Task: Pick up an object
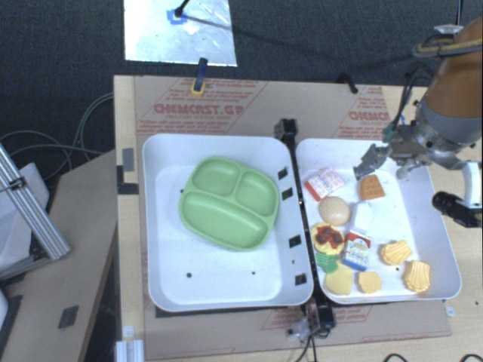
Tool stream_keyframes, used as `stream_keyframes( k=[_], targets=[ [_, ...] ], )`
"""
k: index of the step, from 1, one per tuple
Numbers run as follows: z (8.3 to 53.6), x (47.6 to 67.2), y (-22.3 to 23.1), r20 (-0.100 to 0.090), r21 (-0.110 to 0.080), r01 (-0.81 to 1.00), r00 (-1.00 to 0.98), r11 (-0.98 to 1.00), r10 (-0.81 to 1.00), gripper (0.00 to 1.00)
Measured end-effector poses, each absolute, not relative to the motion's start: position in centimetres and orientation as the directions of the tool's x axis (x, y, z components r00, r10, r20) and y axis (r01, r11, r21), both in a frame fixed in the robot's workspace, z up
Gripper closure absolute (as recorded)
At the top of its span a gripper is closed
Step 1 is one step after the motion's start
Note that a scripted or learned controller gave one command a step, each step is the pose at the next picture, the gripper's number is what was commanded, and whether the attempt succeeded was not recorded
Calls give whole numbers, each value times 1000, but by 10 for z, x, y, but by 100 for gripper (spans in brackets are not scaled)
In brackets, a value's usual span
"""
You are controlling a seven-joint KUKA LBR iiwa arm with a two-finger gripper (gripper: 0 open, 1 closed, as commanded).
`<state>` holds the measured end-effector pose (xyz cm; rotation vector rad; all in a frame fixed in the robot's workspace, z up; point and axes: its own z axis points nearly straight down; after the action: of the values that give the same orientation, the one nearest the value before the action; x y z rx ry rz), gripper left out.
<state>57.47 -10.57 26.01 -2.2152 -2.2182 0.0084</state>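
The right bin (434,225) holds several toy foods. An orange cracker-like slab (371,188) lies near its far side. Beside it are a red-and-white packet (325,181), a beige egg-shaped piece (335,210), a red-topped pizza piece (328,237) and a blue-and-white carton (356,250). Ridged yellow chips (395,253) lie toward the front right. My gripper (389,164) hangs over the far part of this bin, just above the orange slab. It is open, with nothing between its fingers.
The left bin (162,225) holds a green divided plate (230,202). More yellow pieces (353,281) and a green piece (326,262) lie at the right bin's front. A black divider (300,210) runs between the bins. A black arm part (456,206) overhangs the right bin's right wall.
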Motion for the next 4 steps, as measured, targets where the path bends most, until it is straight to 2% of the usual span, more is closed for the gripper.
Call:
stream_keyframes(
  k=[1, 3, 4],
  targets=[
    [265, 577, -106, 0, 2, 1000, -3, 3, 1000, 0],
    [163, 573, -110, 1, -3, 1000, -1, 1, 1000, 0],
    [108, 579, -116, -9, 15, 1000, 0, 0, 1000, 0]
  ],
)
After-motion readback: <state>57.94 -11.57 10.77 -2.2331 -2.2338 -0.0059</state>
